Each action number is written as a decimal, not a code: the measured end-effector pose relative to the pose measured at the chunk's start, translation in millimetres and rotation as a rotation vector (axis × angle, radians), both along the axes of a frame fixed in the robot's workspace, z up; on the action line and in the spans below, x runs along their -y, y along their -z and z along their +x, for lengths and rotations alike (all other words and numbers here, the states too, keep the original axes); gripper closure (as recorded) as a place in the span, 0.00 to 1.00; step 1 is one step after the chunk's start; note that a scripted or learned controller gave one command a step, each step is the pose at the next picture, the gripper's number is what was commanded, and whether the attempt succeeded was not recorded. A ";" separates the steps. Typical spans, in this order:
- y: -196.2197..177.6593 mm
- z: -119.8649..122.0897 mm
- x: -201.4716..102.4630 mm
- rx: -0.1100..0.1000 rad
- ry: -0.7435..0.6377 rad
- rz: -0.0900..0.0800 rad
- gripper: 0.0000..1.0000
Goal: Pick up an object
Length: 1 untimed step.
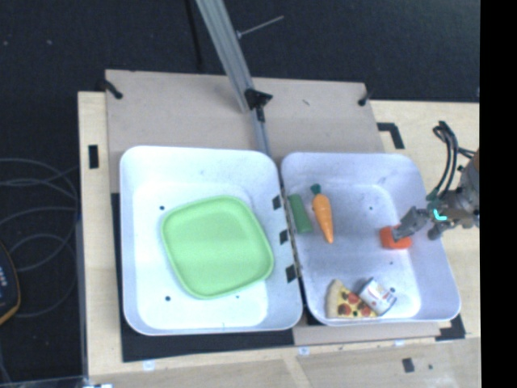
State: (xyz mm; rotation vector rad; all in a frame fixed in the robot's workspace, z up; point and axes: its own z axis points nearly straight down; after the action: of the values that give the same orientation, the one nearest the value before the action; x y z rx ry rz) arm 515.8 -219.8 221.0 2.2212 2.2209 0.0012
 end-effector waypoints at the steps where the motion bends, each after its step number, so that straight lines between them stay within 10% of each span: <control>1: 0.0 0.0 0.0 0.000 0.000 0.000 0.00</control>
State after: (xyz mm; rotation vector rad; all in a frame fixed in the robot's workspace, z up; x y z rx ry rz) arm 515.8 -219.8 221.0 2.2212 2.2209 0.0011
